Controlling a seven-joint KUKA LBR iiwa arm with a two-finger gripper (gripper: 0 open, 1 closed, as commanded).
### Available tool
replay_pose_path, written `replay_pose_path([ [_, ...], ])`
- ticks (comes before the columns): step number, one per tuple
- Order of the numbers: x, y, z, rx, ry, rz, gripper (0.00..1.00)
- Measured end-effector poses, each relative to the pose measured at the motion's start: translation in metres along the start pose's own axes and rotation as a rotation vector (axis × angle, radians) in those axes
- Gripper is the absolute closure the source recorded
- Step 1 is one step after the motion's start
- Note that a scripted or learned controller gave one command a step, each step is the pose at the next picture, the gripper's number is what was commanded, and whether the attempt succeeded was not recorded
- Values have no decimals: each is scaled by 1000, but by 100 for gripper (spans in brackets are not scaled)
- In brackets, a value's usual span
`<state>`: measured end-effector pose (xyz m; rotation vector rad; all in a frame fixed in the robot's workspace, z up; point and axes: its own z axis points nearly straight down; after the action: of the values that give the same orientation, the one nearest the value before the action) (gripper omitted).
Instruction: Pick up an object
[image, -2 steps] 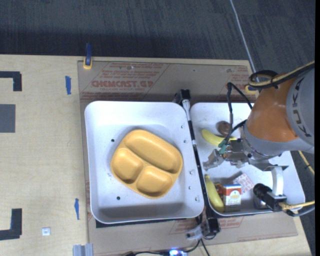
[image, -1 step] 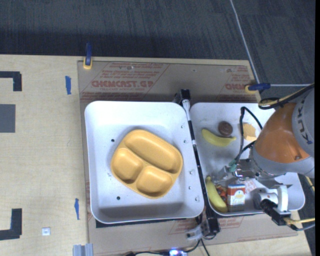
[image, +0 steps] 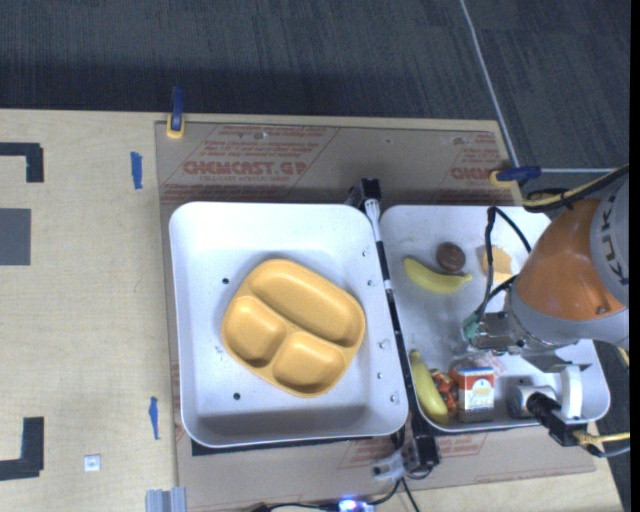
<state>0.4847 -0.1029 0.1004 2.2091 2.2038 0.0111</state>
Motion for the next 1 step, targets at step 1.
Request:
replay_pose_path([
  [1,100,9,-85,18,11,-4,100],
])
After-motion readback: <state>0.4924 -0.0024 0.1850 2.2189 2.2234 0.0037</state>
